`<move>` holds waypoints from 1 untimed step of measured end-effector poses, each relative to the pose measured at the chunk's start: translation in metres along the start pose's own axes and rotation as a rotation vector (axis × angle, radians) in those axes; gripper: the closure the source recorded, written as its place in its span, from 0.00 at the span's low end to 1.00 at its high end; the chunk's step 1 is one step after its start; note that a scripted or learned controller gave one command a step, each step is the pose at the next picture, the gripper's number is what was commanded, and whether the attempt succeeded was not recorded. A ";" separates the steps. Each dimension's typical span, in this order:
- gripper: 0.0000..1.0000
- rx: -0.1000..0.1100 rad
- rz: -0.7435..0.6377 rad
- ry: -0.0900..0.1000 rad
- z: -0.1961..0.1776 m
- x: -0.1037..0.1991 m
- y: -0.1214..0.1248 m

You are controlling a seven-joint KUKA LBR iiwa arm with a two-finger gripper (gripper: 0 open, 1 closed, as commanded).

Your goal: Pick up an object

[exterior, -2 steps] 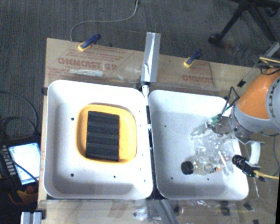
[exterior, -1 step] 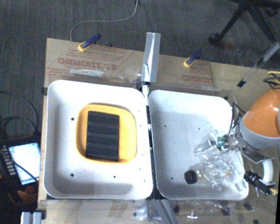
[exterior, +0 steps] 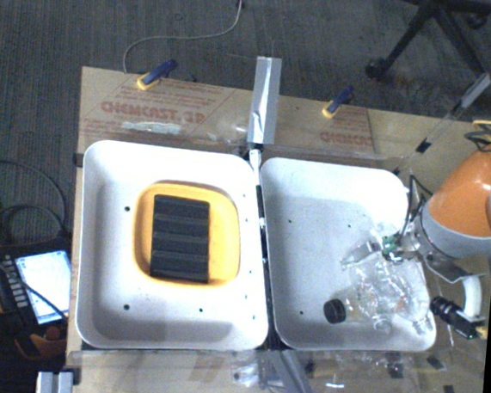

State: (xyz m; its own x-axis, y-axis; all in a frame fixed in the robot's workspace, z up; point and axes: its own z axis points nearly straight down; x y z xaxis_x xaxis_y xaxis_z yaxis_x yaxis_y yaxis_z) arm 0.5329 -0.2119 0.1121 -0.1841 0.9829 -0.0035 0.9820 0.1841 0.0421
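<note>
Two bins are seen on the bench: a yellow tray with a black block [exterior: 181, 239] sits in the left bin [exterior: 97, 307], and a clear plastic bottle with a black cap [exterior: 374, 292] lies in the right bin [exterior: 313, 215]. The arm [exterior: 460, 212] is parked over the right bin's far edge, just beside the bottle. Whether the gripper is spread or pinched can't be told, too blurry. Nothing looks lifted yet, so the whole pick is probably still left to do.
</note>
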 end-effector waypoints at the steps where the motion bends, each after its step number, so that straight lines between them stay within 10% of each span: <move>1: 1.00 0.016 -0.078 -0.006 0.015 0.004 0.034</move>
State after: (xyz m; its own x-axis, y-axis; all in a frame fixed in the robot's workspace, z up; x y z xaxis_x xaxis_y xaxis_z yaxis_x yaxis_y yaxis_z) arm 0.5661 -0.2016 0.0989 -0.2602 0.9655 -0.0118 0.9651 0.2604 0.0260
